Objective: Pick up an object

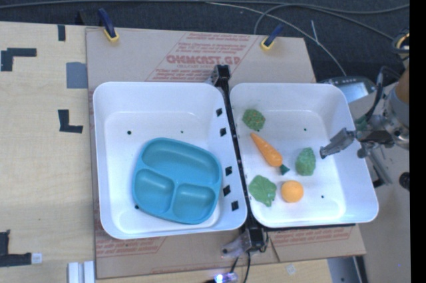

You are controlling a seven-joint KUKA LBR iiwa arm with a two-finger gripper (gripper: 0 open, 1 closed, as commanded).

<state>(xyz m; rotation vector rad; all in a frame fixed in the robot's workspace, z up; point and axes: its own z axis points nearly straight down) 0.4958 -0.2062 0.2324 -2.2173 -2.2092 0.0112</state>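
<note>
The right bin (pixel 333 94) holds several toy foods. An orange carrot (pixel 267 150) lies near its middle, slanted. One green leafy piece (pixel 253 119) sits toward the back, another (pixel 305 161) right of the carrot, and a third (pixel 262 189) at the front left. A small orange ball (pixel 291 191) rests beside that third piece. My gripper (pixel 349 147) hangs over the bin's right wall, open, with nothing between its fingers. Its left finger (pixel 336 142) points toward the green piece right of the carrot, a short way from it.
The left bin (pixel 103 108) holds a blue divided plate (pixel 177 180). A black divider strip (pixel 229 155) runs between the bins. Both bins sit on a cardboard sheet (pixel 200 55) held by two clamps. Cables (pixel 299 8) cross the dark floor behind.
</note>
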